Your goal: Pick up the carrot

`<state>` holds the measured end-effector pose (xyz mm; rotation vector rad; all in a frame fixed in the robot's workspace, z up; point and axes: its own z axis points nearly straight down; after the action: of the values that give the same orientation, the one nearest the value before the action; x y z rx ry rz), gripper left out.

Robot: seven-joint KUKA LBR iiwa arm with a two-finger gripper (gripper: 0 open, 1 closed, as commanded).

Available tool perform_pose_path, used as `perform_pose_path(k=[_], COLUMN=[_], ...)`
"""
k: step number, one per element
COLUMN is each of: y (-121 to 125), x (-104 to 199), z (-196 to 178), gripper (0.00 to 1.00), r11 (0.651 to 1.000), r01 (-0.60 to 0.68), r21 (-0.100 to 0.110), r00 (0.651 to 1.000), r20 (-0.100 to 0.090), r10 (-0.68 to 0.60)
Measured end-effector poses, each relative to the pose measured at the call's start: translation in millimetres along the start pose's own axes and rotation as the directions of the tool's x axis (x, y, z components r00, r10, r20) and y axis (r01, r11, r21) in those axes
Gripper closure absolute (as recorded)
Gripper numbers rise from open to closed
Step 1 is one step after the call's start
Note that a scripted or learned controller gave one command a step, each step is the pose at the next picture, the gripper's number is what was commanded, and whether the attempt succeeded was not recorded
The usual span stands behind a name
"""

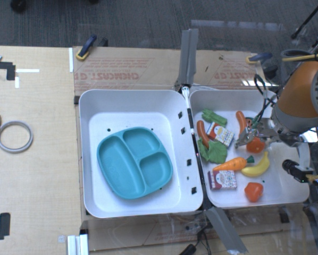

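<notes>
Grey arm (294, 118), broad orange band, black cables, small metal tool (248, 138)

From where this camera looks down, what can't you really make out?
- Gripper, camera view: its fingers are too small and tangled with cables to read as open or shut.
- Red item beside it: partly hidden by the gripper, kind unclear.
- Small cartons: print too small to read.
- Arm: cut off by the right edge.
- Carrot lies plainly visible near the banana.

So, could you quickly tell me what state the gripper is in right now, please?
Gripper: low in the right bin, above the carrot; open or shut cannot be told, and nothing shows between its fingers.
</notes>
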<state>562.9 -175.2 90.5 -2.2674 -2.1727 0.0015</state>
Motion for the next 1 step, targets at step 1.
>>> perform_pose_path(k=[1], y=[-68.8], x=[-17.9], z=[0.0], gripper=[0.00], r11=[1.000], r01=[-0.030], r21=[0.001], r00=[1.000], r20=[-0.001], r10=[0.030])
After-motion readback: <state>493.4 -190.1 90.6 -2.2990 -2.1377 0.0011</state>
